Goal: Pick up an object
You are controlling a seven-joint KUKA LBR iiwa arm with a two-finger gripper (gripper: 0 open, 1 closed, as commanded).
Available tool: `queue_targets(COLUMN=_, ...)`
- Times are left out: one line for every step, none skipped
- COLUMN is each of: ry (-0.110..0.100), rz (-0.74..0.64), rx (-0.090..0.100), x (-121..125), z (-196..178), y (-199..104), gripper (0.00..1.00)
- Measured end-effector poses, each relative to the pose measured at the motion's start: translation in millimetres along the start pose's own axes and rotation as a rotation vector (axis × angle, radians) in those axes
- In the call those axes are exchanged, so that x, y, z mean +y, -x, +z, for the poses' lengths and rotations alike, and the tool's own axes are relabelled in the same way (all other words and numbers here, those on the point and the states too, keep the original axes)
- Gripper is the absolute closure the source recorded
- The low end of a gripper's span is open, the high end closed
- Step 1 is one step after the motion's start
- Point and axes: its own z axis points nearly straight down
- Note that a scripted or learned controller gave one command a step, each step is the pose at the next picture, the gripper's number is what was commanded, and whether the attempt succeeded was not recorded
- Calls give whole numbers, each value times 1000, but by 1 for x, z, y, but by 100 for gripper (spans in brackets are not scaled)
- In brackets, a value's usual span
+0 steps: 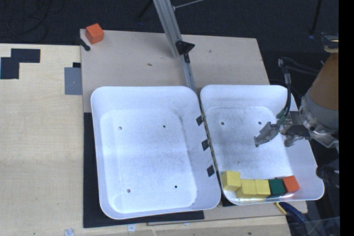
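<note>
Along the near edge of the right bin (243, 94) lies a row of blocks: a yellow block (232, 180), a second yellow block (255, 188), a green block (276, 187) and an orange-red block (291, 183). My gripper (278, 136) hangs over the right side of this bin, above and behind the blocks. It is open, with grey fingers (265, 134) spread apart and nothing between them. The arm's orange band (332, 83) is at the right edge.
The left bin (105, 99) sits beside the right one, joined by black clips (205, 144). An orange cube (94, 33) rests on the bench at the back left. A slanted metal rail (166, 14) rises behind the bins.
</note>
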Motion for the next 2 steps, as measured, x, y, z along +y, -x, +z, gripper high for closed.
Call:
queue_targets(ry=9, rz=-11, rx=-1, x=72, z=-149, y=-29, gripper=0)
queue_targets(ry=7, rz=-13, rx=1, x=93, z=-304, y=-124, gripper=0)
